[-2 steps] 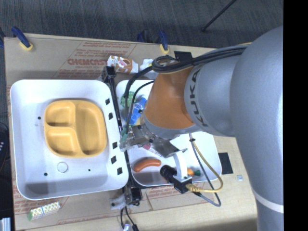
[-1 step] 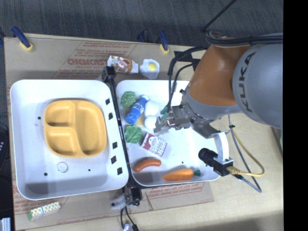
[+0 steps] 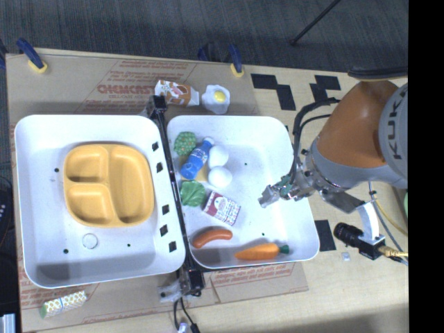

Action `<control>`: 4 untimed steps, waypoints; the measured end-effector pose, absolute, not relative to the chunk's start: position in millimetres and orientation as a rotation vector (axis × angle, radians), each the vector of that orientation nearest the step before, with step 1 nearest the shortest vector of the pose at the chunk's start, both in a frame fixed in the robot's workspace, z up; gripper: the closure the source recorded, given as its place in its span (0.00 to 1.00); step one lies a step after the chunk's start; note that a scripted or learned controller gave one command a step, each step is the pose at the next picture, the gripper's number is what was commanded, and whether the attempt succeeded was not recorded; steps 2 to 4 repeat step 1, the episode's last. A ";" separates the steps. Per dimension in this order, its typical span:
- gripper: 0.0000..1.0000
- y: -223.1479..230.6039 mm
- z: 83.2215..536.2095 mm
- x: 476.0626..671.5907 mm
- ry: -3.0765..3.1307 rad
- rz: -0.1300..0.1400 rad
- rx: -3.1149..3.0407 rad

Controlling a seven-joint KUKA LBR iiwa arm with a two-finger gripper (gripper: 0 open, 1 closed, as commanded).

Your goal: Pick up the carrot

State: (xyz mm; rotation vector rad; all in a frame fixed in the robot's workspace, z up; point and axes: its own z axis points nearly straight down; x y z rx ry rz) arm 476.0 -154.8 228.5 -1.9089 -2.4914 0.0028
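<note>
The carrot (image 3: 259, 252), orange with a green top at its right end, lies along the front edge of the right bin (image 3: 274, 134). My gripper (image 3: 272, 195) hangs over the right side of that bin, above and behind the carrot and apart from it. Nothing shows between its fingers.
In the right bin lie a sausage (image 3: 211, 237), a red-and-white carton (image 3: 222, 209), two white eggs (image 3: 220, 177), a blue bottle (image 3: 196, 159) and green vegetables (image 3: 192, 193). A yellow divided tray (image 3: 109, 184) sits in the left bin (image 3: 41, 248). A small box (image 3: 173, 93) and a fried egg toy (image 3: 216, 98) rest behind the bins.
</note>
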 end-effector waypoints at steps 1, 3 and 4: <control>1.00 -211.5 246.1 476.3 -2.452 0.001 -1.962; 1.00 -211.5 246.1 476.3 -2.452 0.001 -1.962; 1.00 -211.5 246.1 476.3 -2.452 0.001 -1.962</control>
